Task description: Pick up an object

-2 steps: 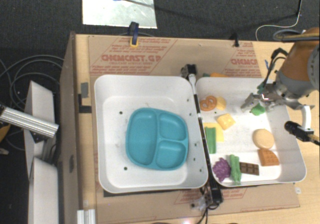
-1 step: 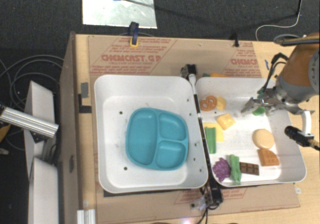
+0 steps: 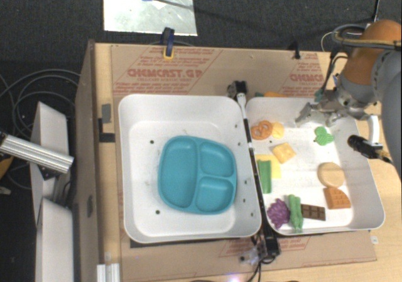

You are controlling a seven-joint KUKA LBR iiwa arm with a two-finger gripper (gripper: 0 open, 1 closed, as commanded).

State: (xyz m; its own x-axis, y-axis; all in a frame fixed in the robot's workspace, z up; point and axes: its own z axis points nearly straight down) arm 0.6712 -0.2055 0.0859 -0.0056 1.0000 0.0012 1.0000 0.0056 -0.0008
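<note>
My gripper [image 3: 318, 117] hangs over the far right part of the right bin [image 3: 377, 211], open, with nothing between its fingers. Just in front of it lies a small green toy [image 3: 324, 136]. To its left are a pretzel [image 3: 262, 129] and a yellow cheese wedge [image 3: 283, 152]. Nearer the front lie a tan bread roll [image 3: 331, 174], an orange waffle [image 3: 337, 198], a brown chocolate bar [image 3: 313, 212], purple grapes [image 3: 278, 211], a green stalk [image 3: 294, 213] and a yellow-green block [image 3: 264, 171].
The left bin [image 3: 135, 149] holds a teal divided plate [image 3: 197, 174]. A ridge [image 3: 251, 161] separates the two bins. An orange piece [image 3: 274, 94] rests at the right bin's far rim. Cables and a metal bar [image 3: 34, 152] lie left of the bench.
</note>
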